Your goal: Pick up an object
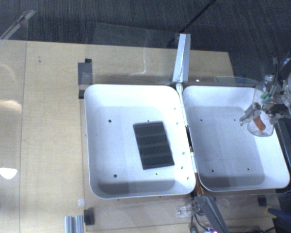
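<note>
Table (pixel 43 144): pale wood, carrying two shallow white bins side by side.
Left bin (pixel 94 130): white, with rounded corners; it sits left of the metal post.
Left bin contents: one dark grey ribbed rectangular object (pixel 153 145), lying flat near the bin's middle, turned slightly off the bin's edges, touching no wall.
Metal post (pixel 181 58): grey upright strip at the far edge, right where the two bins meet.
Right bin (pixel 223 154): white, just right of the post, its left wall against the left bin's right wall.
Right bin contents: a small clear object with an orange-red part (pixel 260 125), near the bin's far right side.
Gripper (pixel 262 114): over the right bin's far right part, well right of the post.
Fingers: cannot tell whether spread or closed; they overlap the clear object and blur into it.
</note>
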